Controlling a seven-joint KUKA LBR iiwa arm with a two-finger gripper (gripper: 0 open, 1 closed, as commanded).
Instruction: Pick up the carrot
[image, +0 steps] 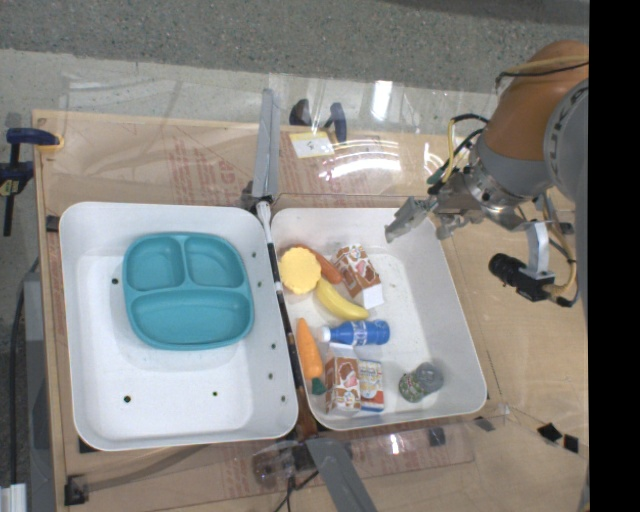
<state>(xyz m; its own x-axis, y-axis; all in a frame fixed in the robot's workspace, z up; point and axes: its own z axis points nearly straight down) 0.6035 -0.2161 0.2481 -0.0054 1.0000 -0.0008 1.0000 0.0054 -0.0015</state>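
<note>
Camera view: carrot (308, 355) along right bin's (455, 330) left wall, jaws (405, 220) blurred, grip state indiscernible.

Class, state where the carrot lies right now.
The carrot lies in the right bin, along its left wall toward the front, just left of the blue bottle and the carton, below the banana.

Teal divided plate (187, 290) lies in left bin (90, 400). Right of plate: yellow round item (299, 270), banana (340, 301), blue bottle (357, 334).
</note>
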